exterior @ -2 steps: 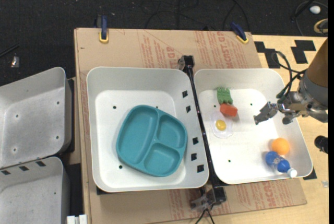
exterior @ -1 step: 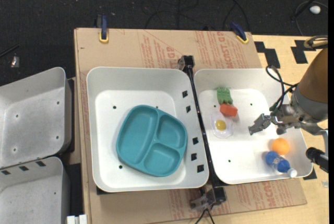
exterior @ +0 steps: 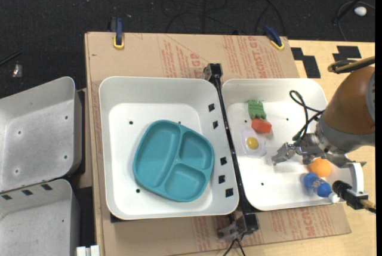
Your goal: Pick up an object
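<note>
My gripper (exterior: 285,153) hangs low over the right bin (exterior: 280,201), near its middle, below the arm's orange band. A white fried-egg toy with a yellow yolk (exterior: 252,143) lies just left of it. Farther back sit a red piece (exterior: 261,126) and a green piece (exterior: 256,108). An orange ball (exterior: 322,167) rests right beside the wrist on its right, and a blue object (exterior: 316,184) lies in front of that. I see nothing held in the gripper.
The left bin (exterior: 119,99) holds a teal divided plate (exterior: 173,160). A black divider with clips (exterior: 224,129) runs between the bins. A black cable (exterior: 301,107) loops over the right bin's back. Grey trays (exterior: 36,129) lie off the bench to the left.
</note>
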`<state>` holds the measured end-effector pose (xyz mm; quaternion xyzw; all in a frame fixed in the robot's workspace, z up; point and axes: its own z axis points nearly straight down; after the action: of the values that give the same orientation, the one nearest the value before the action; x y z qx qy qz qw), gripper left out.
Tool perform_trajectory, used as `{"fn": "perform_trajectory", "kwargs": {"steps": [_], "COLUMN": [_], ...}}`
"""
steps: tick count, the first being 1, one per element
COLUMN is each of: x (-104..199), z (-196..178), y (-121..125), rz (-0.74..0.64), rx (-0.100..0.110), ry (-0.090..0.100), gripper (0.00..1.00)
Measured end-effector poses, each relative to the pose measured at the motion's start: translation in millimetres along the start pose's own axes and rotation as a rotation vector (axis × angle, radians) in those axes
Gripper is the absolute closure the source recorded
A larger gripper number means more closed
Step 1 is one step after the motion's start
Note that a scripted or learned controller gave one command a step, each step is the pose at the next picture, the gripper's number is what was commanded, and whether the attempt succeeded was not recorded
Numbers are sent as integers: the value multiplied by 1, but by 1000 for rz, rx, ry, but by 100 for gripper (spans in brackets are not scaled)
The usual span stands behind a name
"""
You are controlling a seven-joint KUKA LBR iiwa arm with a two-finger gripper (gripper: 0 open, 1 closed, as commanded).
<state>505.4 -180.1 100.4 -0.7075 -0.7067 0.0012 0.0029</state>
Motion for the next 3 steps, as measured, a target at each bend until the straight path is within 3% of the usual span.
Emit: {"fn": "perform_trajectory", "kwargs": {"steps": [1,2,3], "x": [1,1,-3], "z": [9,-2,-45], "y": [0,0,-3], "rz": [0,1,0], "rx": [-4,-7,-10], "ry": [-2,-3,-4], "gripper": [0,100,100]}}
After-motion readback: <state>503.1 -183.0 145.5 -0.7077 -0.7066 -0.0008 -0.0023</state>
